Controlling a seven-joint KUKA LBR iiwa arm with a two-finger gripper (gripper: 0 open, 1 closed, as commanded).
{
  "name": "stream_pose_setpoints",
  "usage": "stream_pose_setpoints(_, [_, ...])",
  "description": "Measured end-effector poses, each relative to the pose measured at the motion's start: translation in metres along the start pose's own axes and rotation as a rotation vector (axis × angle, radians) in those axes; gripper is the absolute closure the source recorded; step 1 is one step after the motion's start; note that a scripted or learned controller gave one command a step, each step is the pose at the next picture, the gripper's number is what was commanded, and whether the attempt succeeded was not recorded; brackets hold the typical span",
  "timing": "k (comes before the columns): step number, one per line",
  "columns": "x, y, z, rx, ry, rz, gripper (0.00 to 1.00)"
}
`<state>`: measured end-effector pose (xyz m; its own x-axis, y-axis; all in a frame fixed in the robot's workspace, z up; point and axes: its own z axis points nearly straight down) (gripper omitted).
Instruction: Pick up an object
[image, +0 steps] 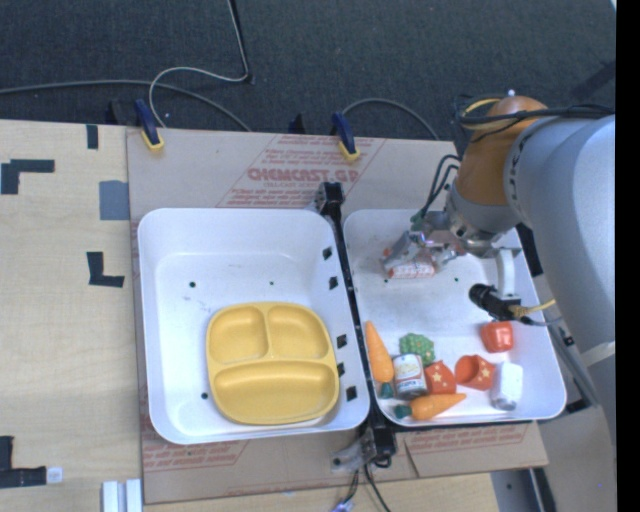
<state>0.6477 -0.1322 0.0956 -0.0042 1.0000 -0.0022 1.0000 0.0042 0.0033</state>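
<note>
Two bins share the bench. Over the right bin (455, 222), near its back edge, the gripper (425, 250) hangs with a small white-and-red packet (408, 268) between its fingers. That hold looks shallow and tilted, so the packet may slip and drop onto the toys (430, 375) along the front edge.

The end effector (412, 258) hangs over the right bin (452, 224) beside toy food (430, 375).

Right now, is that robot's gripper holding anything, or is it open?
Gripper: low over the right bin, beside a small white and red item; whether it is open, shut or holding it cannot be told.
</note>
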Motion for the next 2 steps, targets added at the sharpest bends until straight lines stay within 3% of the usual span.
stream_pose_setpoints(1, [0.073,-0.036,-0.106,0.002,0.003,0.001,1.0])
stream_pose_setpoints(2, [0.132,-0.049,-0.109,0.005,0.003,0.002,1.0])
